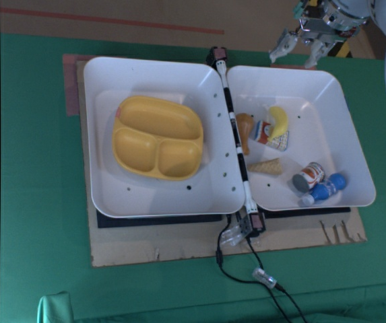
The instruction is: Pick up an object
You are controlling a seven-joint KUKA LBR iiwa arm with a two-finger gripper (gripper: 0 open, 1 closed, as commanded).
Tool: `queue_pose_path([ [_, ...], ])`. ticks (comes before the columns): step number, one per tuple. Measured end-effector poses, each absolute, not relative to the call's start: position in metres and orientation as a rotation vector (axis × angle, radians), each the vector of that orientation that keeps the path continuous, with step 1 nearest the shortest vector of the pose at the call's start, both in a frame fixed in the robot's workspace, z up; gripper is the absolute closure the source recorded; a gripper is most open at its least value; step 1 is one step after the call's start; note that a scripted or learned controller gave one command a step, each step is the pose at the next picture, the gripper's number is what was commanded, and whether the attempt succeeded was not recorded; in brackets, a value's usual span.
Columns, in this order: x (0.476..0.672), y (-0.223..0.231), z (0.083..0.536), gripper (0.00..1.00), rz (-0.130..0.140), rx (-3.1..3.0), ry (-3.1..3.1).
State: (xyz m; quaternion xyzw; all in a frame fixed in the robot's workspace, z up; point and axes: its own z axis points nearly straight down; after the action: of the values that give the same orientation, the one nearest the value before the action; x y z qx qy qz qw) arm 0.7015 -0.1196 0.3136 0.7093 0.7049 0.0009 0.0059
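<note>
My gripper [298, 52] hangs above the far rim of the right bin [341, 106], its two fingers spread apart with nothing between them. Well below it in that bin lie a yellow banana [278, 121] on a small printed carton [271, 134], an orange-brown drumstick-shaped toy [245, 130], a tan cone [267, 167], a small can [308, 177] and a blue and white bottle [323, 190].
The left bin [102, 86] holds a yellow divided tray [157, 138]. A hinge strip with black clamps [235, 134] runs between the bins. Cables [260, 274] trail over the green cloth at the front. Cardboard lies under both bins.
</note>
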Motion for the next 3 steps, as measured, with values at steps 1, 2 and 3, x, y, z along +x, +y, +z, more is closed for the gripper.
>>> queue_pose_path([
  [1,0.701,-0.116,0.283,0.00,0.000,2.221,2.207],
  [2,0.702,-0.111,0.272,0.00,0.001,2.219,2.206],
  [3,0.703,-0.075,0.287,0.00,0.011,2.216,2.206],
])
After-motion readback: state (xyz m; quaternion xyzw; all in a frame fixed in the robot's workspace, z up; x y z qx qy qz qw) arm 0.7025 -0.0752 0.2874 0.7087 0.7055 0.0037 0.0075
